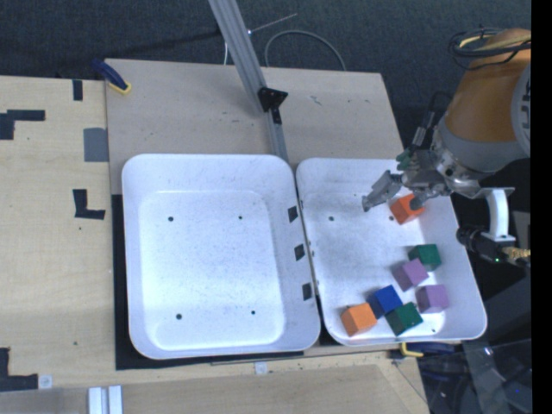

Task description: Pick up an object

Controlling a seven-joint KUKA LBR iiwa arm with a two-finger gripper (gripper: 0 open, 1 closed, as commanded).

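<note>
My gripper hangs over the far part of the right bin, its fingers spread apart. One grey finger points down to the left. A small orange block lies right under the gripper, beside the other finger; whether it touches is unclear. Nearer the front of the same bin lie a dark green block, a purple block, a second purple block, a blue block, another green block and an orange block.
The left bin stands beside the right one, their rims touching. A grey metal bar slants in from the top down to the bins' shared far corner. A white cable loop lies behind the bench.
</note>
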